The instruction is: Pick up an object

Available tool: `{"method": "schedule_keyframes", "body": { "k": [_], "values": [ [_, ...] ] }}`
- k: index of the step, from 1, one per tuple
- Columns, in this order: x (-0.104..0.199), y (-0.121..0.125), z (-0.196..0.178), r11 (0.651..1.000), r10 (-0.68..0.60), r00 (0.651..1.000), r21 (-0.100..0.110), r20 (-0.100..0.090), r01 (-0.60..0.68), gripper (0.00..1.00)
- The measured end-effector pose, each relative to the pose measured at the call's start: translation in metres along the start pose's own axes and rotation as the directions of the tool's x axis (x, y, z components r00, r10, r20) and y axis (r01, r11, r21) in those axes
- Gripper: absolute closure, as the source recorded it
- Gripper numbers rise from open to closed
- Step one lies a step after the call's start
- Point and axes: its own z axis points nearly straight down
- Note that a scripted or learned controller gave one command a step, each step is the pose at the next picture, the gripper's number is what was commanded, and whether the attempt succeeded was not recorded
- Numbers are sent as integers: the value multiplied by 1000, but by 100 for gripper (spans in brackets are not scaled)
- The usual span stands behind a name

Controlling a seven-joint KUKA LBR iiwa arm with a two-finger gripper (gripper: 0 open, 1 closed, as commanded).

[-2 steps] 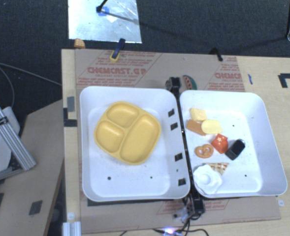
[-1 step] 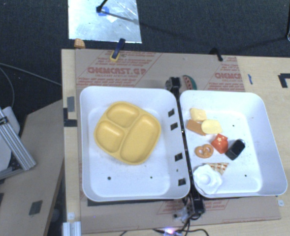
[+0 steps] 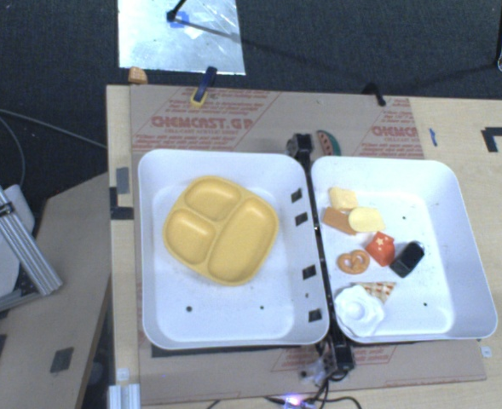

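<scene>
From the overhead camera, two white bins sit side by side on the counter (image 3: 259,113), their inner walls touching along the middle. The left bin (image 3: 225,158) carries a single yellow divided plate (image 3: 221,231), lying flat near its centre with bare floor all round it. It looks like a place to put things rather than something to grab.

The right bin (image 3: 470,237) holds the candidates for picking, all bunched toward its inner wall, which leaves the far side bare. A pale yellow chunk (image 3: 343,198) lies nearest the back. Just in front of it an orange-brown sausage (image 3: 336,221) touches a round yellow piece (image 3: 367,220). Nearer the front are a pretzel (image 3: 353,262), a red block (image 3: 381,248) and a black block (image 3: 407,258), the red and black just beside each other. Toward the front inner corner a white lump (image 3: 359,311) overlaps a waffle wedge (image 3: 381,291).

I judge the black block the easiest take, since it has open floor on its outer side. The touching pairs risk a double catch or a nudge. Nothing is lifted yet, and I cannot tell whether the claw is released or clenched.
</scene>
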Motion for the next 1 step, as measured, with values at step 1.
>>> {"method": "schedule_keyframes", "body": {
  "k": [1],
  "values": [
    [1, 1, -12, 1000, -6, 1000, -4, 2, 6, 100]
  ]
}}
